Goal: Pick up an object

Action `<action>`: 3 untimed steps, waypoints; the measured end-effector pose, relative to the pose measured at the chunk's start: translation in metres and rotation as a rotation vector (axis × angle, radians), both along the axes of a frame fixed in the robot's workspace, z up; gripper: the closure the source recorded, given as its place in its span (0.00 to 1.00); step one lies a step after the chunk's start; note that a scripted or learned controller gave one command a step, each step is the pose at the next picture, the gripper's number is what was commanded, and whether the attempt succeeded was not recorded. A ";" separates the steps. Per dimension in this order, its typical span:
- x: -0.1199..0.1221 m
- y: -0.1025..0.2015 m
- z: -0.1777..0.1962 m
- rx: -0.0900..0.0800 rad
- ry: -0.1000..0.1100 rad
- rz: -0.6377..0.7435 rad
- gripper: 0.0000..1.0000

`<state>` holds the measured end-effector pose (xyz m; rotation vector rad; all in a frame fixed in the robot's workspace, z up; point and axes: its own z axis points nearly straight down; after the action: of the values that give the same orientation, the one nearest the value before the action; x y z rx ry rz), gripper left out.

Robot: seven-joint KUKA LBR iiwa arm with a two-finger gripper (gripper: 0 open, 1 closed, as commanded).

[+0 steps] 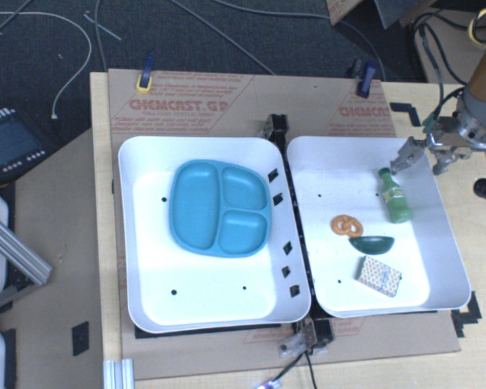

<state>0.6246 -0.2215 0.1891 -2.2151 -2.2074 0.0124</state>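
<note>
You are in the approach: the end effector, fingers spread and empty, must descend onto the green bottle.

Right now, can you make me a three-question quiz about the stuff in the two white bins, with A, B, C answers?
1. Where does the blue plate lie?
A. in the left bin
B. in the right bin
C. on the floor

2. How many things lie in the right bin?
A. one
B. four
C. seven

3. How is the green bottle placed?
A. lying on the bin floor
B. held up in the air by the gripper
C. stacked on the blue plate

Answers:
1 A: the plate sits in the left bin.
2 B: bottle, pretzel, dark green bowl and patterned packet.
3 A: it lies flat, with the gripper just above and beside it.
</note>
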 end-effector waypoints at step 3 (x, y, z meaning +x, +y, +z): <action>-0.007 0.001 -0.083 -0.002 -0.011 0.004 0.00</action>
<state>0.6180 -0.2209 0.1064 -2.2173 -2.2180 0.0021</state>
